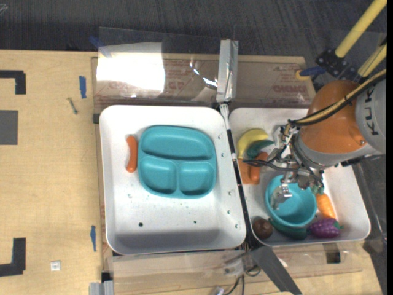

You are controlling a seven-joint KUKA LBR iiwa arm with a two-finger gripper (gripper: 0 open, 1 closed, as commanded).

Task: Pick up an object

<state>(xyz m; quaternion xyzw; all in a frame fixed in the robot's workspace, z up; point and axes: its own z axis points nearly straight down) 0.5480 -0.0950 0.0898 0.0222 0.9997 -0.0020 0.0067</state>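
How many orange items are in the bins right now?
3: a hot dog beside the tray in the left bin, one under the banana, a carrot right of the bowl. The arm may hide more.

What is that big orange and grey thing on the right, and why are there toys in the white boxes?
That is a robot arm, grey with an orange band. The picture comes from one camera fixed above the bench, looking down at a slant. At the arm's tip is its gripper, the part it uses to grab things. It hangs over a round teal plastic bowl in the right white bin. Around the bowl lie toy foods: a yellow banana, an orange carrot, a bunch of purple grapes and a small brown round fruit. The left white bin holds a teal divided plate with an orange toy sausage beside it. I cannot see anything held.
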